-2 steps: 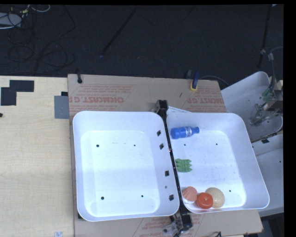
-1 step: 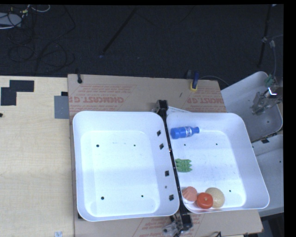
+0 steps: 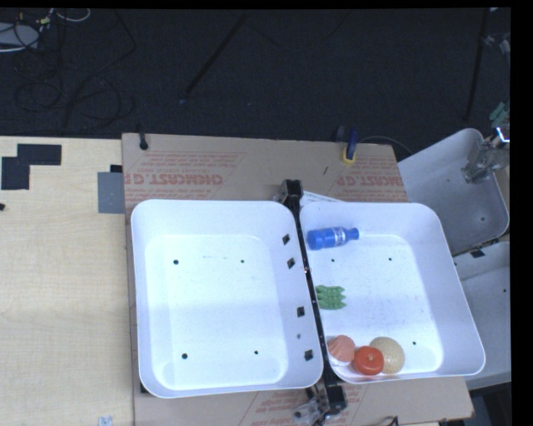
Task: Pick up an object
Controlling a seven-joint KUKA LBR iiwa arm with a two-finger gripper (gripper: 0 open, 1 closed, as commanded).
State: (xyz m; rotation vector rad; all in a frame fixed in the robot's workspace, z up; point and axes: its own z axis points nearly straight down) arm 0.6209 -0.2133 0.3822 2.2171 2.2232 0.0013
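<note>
Two bins side by side on your bench — all the objects sit in the right one.

In the right bin (image 3: 433, 274), the bottle (image 3: 332, 237) lies on its side near the far left corner. Nearer you along the left wall lies the pea pod (image 3: 331, 297). At the near edge three pieces cluster — the flat round piece (image 3: 341, 348), the tomato (image 3: 368, 360) and the round ball (image 3: 390, 353), touching. The left bin (image 3: 158, 291) adjoins it.

A pale wooden bench top (image 3: 58, 274) fills the left, with dark patches (image 3: 33, 162) on it. Behind it lies dark carpeted floor (image 3: 250, 66) with loose cables (image 3: 50, 25). A brown printed cardboard sheet (image 3: 250, 170) covers the bench's middle
</note>
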